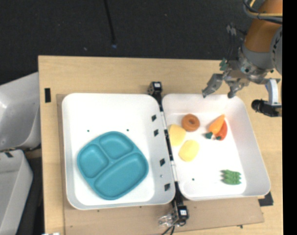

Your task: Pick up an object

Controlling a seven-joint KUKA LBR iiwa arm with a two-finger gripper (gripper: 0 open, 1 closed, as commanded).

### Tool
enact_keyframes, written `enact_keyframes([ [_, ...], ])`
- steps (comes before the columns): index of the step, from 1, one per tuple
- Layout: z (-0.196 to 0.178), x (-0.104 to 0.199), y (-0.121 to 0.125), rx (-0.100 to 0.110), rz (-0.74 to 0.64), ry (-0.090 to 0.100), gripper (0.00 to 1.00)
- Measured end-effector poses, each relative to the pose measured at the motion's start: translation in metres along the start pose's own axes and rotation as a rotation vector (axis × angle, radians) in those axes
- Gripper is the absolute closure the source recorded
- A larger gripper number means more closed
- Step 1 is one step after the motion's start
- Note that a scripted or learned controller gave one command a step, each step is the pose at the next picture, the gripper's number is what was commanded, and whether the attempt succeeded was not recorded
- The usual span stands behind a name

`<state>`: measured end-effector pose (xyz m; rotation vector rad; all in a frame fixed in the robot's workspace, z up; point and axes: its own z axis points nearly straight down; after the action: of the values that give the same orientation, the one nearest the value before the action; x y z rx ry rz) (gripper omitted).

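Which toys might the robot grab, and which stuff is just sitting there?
For the job:
gripper, open, above the right bin's far edge
brown donut
orange carrot
two yellow pieces and
green piece

Just lying about:
blue divided plate in the left bin
right bin itself

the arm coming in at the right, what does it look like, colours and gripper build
The arm has a rounded orange band above a grey metal wrist. Its gripper has two thin dark grey fingers that splay apart from a silver base. Thin dark cables run alongside the wrist, and a pale ring tops the orange section.
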<state>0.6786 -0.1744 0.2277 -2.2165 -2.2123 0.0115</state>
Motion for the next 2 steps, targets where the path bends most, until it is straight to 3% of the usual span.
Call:
enact_keyframes([
  [1, -0.009, 0.0, 0.003, -0.014, -0.003, -0.003, 0.0],
  [2, 0.049, 0.008, 0.002, -0.009, -0.005, -0.003, 0.0],
])
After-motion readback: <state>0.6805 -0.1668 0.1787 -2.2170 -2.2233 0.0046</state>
